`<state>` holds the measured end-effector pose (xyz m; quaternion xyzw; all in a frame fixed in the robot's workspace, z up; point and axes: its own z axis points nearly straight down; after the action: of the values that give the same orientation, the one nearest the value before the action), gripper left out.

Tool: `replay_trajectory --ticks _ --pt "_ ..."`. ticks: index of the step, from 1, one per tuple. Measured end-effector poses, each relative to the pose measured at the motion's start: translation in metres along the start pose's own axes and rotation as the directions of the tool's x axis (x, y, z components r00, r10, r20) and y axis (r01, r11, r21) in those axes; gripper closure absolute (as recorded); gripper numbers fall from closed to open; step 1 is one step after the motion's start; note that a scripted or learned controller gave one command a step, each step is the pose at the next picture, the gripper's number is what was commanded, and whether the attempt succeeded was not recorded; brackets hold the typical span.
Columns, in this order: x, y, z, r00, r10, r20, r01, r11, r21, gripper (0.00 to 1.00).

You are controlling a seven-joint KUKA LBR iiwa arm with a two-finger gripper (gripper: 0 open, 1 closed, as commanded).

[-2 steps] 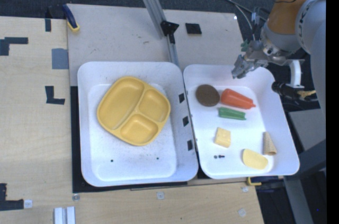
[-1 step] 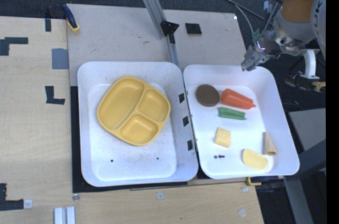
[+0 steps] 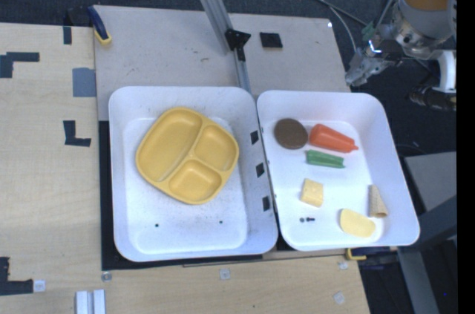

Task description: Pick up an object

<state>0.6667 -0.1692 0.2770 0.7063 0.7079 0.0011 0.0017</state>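
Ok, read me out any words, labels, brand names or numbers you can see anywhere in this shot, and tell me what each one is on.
None: no readable text anywhere in the camera view.
The yellow divided plate is plain.
The toy foods, such as the orange carrot and the brown patty, carry no marks.
The black patches on the bench are plain shapes, not letters.

Even overhead light, soft shadows (corners perhaps slightly blurred).
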Motion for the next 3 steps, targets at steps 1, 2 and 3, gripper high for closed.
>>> replay_trajectory --ticks 1,2,3 --pt "0.045 -0.014 0.016 1.000 -0.002 -0.002 0.002 1.000 0.006 1.00" --pt "0.101 -0.017 0.032 1.000 -0.004 -0.002 0.004 1.000 0.006 1.00" --pt "0.150 -0.022 0.046 1.000 -0.003 -0.002 0.003 1.000 0.007 1.00"
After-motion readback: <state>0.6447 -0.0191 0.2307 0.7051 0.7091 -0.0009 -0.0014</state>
